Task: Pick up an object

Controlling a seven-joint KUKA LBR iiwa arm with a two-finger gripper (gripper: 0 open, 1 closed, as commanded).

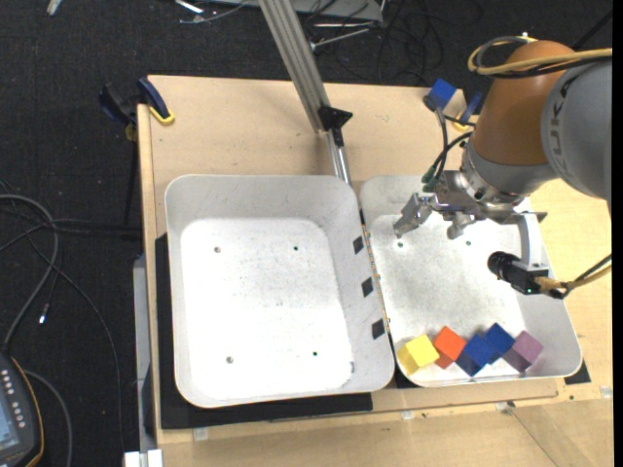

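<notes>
Your end effector hangs splayed and empty over the right bin, upper part; the blocks, yellow block to purple block, cluster at its lower-frame wall, well apart

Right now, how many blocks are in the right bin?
4, clustered along the near edge of the right bin: yellow block, orange block, blue block, purple block. None looks hidden. The gripper hovers over the bin's far end.
</notes>
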